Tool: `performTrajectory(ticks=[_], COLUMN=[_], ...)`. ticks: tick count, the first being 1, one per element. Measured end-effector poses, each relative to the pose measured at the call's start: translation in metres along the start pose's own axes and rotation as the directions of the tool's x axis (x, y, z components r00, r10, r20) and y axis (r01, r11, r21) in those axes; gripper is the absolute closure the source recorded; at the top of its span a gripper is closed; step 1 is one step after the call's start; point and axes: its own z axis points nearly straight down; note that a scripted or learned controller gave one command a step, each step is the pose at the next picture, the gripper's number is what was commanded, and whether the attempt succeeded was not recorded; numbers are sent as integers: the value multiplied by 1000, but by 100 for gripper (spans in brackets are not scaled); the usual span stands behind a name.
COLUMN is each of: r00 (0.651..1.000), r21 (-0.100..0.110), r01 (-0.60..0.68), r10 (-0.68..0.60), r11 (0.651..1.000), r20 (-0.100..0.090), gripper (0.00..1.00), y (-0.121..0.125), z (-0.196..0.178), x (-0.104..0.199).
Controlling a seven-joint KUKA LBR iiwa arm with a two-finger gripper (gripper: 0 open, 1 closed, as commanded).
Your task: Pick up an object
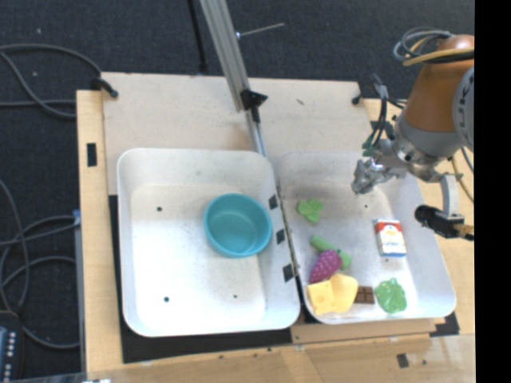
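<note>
My gripper (363,179) hangs over the back part of the right bin (431,294), above bare floor, with nothing seen between its fingers. Below it in that bin lie a small green piece (310,209), a purple grape bunch with a green stem (325,263), a yellow block (333,294), a small brown piece (364,296), a green leafy toy (390,294) and a white carton with a red and blue label (390,238). The carton lies to the gripper's front right.
The left bin (144,214) holds a teal bowl (237,224). A slanted metal pole (227,46) rises from the bench behind the bins. Cables lie on the dark floor at the left.
</note>
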Motion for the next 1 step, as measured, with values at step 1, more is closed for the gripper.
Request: performTrajectory(ticks=[1], r00=[1000], r21=[-2], r01=[5], r10=[-5], r11=[1000], r20=[1], gripper=[100], y=[5], z=[-63], x=[-7])
